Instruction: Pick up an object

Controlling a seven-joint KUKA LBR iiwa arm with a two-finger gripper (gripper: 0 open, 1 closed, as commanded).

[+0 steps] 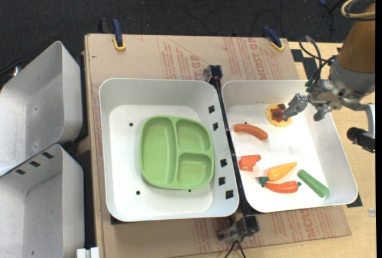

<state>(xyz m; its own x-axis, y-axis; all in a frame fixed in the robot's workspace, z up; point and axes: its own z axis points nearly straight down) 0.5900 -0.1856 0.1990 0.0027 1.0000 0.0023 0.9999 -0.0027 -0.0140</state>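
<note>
**Camera view: gripper low over the yellow-and-red toy in the right bin**

Camera view puts the gripper (296,106) at the upper right of the frame, reaching in from the right edge on the grey arm (352,80) with its orange band. One finger slants down and left, its tip right at the edge of a small yellow and red toy (278,114); whether it touches is unclear. How far the fingers are spread cannot be told from this angle, and nothing is seen clamped between them.

That toy lies in the upper part of the right bin (340,158). Left of it and a little lower lies an orange sausage (250,131). Further down, near the bin's left wall, is a small red piece (249,162). In the lower part of the bin sit an orange-yellow pepper (280,171), just above a red chili (280,186), with a green cucumber (313,183) to their right.

The left bin (113,131), in the centre of the frame, holds a green divided plate (176,151) with three compartments. Both bins rest on a brown cardboard sheet (179,54). Two more white bins (36,149) stand at the left edge of the frame.
</note>
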